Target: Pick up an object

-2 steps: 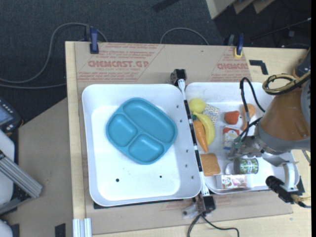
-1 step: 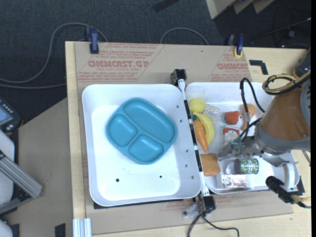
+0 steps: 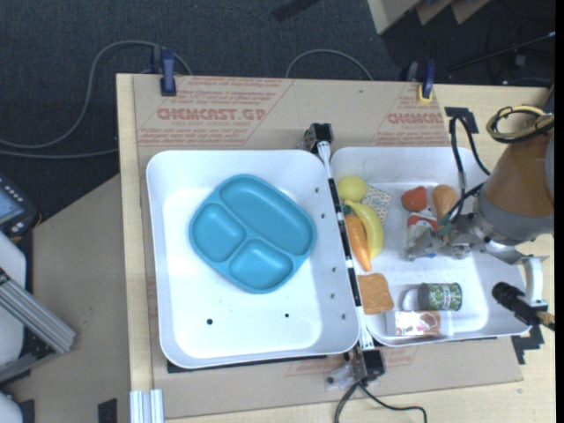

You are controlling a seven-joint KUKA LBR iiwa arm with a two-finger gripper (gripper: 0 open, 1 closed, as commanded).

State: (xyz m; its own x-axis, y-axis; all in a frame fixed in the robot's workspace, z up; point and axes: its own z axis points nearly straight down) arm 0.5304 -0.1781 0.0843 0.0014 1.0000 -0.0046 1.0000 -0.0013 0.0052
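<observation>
The tool (image 3: 429, 241) is seen lowered into the right bin (image 3: 498, 320) among a red object (image 3: 414, 199), banana (image 3: 371, 227) and can (image 3: 438, 296); its state cannot be determined.

The arm (image 3: 520, 188) runs off the right edge — its gripper (image 3: 429, 241) too blurred to read.

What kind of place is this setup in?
Probably a robotics lab test bench: two shallow white bins clamped on a cardboard-covered bench, loose cables on dark carpet, and a grey arm's gripper among toy food.
</observation>
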